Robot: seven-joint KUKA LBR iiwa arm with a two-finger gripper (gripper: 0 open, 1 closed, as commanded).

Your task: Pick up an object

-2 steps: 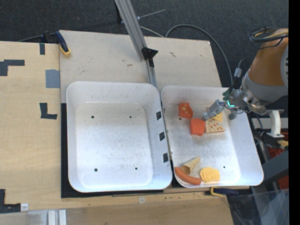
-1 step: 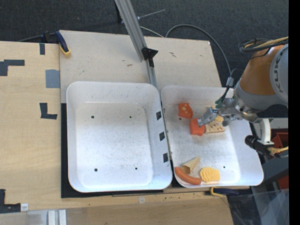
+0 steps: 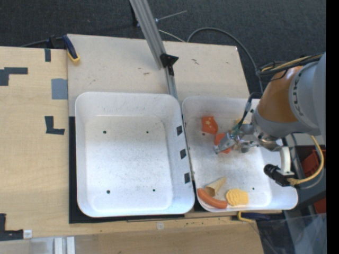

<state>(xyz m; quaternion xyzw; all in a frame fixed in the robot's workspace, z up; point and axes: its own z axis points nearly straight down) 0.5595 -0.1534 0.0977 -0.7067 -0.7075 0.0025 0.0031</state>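
Two bins side by side on the bench (image 3: 122, 67), left bin (image 3: 85, 142), right bin (image 3: 280, 197) holding two pieces near its centre, gripper (image 3: 225, 146) beside them, three pieces along its near edge.

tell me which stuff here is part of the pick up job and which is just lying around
Part of the job:
gripper
orange piece under the gripper
orange block
cone
sausage
yellow waffle
right bin

Just lying about:
left bin
yellow clamp
metal pole
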